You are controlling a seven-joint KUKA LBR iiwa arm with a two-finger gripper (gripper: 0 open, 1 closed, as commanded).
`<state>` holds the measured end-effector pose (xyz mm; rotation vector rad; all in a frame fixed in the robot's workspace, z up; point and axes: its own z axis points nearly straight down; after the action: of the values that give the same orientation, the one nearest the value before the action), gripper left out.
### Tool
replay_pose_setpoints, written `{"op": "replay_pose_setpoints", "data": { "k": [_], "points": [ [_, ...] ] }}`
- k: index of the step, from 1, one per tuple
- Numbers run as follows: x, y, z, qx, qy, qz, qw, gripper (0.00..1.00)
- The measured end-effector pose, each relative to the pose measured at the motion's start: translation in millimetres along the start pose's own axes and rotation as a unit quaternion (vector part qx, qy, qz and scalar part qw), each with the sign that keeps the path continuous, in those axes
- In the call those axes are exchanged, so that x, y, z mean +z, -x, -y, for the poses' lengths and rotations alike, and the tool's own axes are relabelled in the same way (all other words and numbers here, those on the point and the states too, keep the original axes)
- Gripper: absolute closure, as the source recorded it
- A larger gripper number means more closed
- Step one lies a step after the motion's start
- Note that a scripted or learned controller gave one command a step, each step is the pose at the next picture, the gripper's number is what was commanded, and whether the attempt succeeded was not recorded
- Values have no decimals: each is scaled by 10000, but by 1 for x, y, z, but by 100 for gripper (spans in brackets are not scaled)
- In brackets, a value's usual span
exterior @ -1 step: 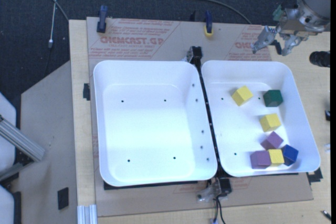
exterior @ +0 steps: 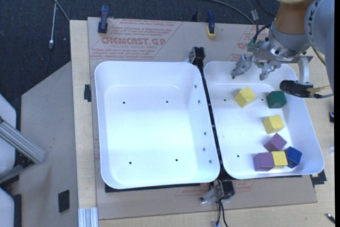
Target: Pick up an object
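My gripper (exterior: 253, 72) hangs above the far end of the right bin (exterior: 234, 135), its two fingers spread open with nothing between them. Just below and in front of it lies a yellow cube (exterior: 245, 97). A green cube (exterior: 276, 99) sits to the right of that. Further toward the near end are another yellow cube (exterior: 273, 124), a purple cube (exterior: 275, 142), and a row of a purple block (exterior: 262, 161), a small yellow cube (exterior: 279, 159) and a blue cube (exterior: 293, 156).
The left bin (exterior: 106, 114) stands beside the right one, their rims meeting along the middle. Two clamps (exterior: 103, 13) (exterior: 211, 26) hold the cardboard sheet at the far edge of the bench.
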<state>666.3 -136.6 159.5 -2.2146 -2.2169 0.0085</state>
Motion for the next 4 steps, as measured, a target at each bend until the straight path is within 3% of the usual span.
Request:
{"op": "replay_pose_setpoints", "data": {
  "k": [1,2,3,4],
  "points": [
    [76,7,11,7,18,5,10000,0],
    [72,-28,52,-3,43,4,10000,0],
    [61,-27,51,6,59,10,10000,100],
    [-33,-114,61,-35,93,-1,10000,100]
  ]
}}
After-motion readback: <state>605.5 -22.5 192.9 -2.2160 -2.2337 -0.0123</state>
